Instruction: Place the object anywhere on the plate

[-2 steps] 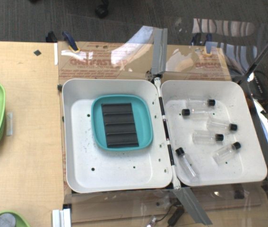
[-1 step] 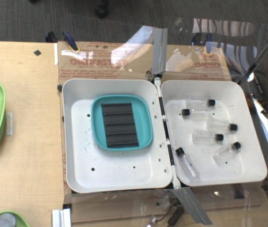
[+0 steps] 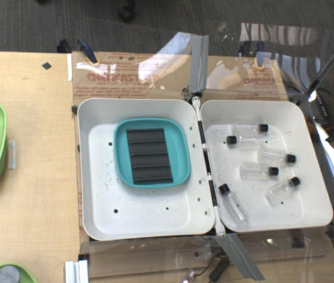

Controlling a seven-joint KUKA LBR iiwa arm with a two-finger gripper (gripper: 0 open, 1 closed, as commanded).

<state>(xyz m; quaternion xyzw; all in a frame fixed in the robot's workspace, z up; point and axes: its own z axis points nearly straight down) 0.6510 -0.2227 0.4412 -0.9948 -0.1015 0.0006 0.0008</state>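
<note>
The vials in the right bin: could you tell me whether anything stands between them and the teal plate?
Only the two bins' adjoining rims lie between the clear vials and the teal plate. The plate bears a dark ribbed insert at its middle.

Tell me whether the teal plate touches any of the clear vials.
Apart. The camera view shows the teal plate in the left bin, while the clear vials lie in the right bin, with the bins' rims between them.
</note>
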